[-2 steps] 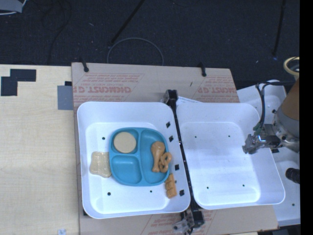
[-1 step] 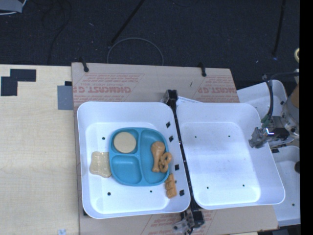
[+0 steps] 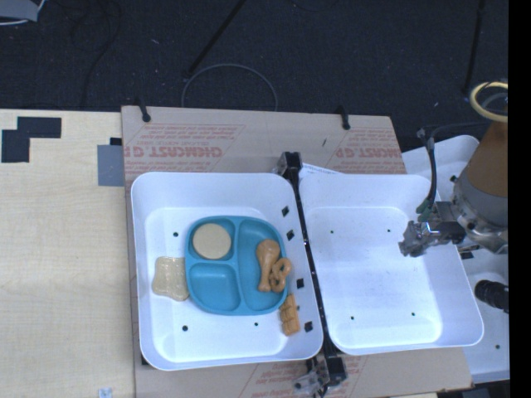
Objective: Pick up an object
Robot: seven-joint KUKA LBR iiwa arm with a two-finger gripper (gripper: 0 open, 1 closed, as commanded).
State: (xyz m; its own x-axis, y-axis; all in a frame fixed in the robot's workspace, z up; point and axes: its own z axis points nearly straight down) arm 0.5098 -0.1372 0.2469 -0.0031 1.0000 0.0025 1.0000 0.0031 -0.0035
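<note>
Two shallow white bins are sitting side by side on the counter, filling the middle of the frame, with a brown cardboard sheet lying under them. The left bin is holding everything loose. At its left side a pale, flat biscuit-like piece is lying on the bin floor, just touching the left edge of a blue divided tray. The tray is lying flat in the middle of that bin. A round tan disc is sitting in the tray's upper left compartment, and a knobbly tan piece shaped like a bone or pretzel is lying in its long right compartment. Just off the tray's lower right corner, a small orange-brown chunk is resting on the bin floor near the dividing wall between the bins.

The right bin is showing a bare white floor with a few small dark dots. At the right edge of the frame the arm is reaching in, its orange band showing above the grey wrist. The claw is hanging over the right side of the right bin, well apart from all the objects in the left bin. It is holding nothing, and whether it is wide or narrow I cannot tell at this angle.
</note>
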